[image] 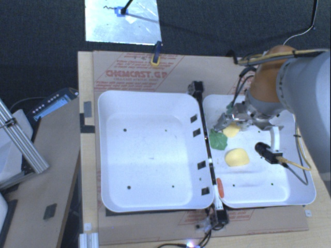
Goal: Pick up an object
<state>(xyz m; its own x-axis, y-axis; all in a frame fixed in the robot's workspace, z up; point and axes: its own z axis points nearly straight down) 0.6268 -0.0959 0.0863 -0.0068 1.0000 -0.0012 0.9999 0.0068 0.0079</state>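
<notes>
In the right bin, a green lump lies by the left wall. A small pale yellow piece touches its upper right side. A rounder yellow object sits a little below them. An orange-red piece lies low against the bin's left wall. My gripper hangs down from the grey wrist over the bin's upper left part, right above the pale yellow piece and close to the green lump. I see nothing lifted off the bin floor.
The left bin stands beside the right one, with a black clipped divider between them. A black attachment with a yellow cable juts from the arm over the right bin. A shiny metal plate lies beyond the bench.
</notes>
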